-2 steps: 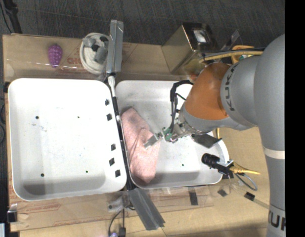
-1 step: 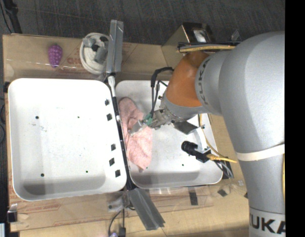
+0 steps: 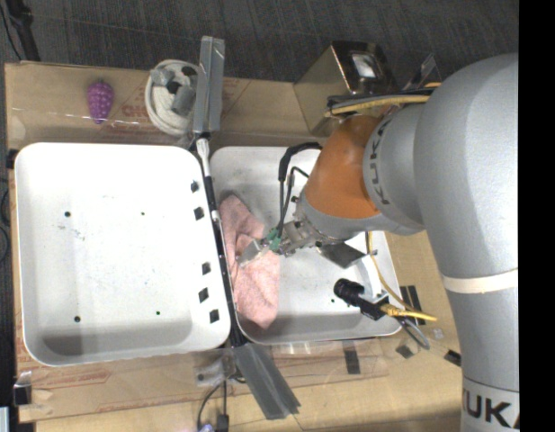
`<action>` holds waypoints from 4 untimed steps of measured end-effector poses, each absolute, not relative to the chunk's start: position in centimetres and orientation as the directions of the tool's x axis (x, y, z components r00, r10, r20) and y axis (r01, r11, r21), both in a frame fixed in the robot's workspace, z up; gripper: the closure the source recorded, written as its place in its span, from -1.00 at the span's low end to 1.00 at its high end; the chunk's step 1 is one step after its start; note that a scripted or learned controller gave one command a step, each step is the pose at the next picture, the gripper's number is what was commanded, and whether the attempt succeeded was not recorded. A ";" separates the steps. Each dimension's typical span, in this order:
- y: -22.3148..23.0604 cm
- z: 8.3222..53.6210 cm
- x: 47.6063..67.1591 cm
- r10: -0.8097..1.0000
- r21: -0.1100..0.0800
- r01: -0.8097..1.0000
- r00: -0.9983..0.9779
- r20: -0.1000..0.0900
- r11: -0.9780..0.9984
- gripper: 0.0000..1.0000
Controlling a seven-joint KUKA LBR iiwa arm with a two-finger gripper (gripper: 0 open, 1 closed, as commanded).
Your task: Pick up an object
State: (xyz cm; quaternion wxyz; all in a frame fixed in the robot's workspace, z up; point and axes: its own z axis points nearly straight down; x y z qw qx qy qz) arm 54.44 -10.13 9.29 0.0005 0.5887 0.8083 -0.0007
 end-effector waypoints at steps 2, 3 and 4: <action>-9.9 9.1 59.6 0.965 -0.002 0.965 -0.263 0.000 0.263 -1.00; -9.9 9.2 62.1 0.978 -0.002 0.978 -0.210 0.001 0.210 -1.00; -10.8 9.1 56.2 0.973 -0.004 0.973 -0.230 0.002 0.230 -1.00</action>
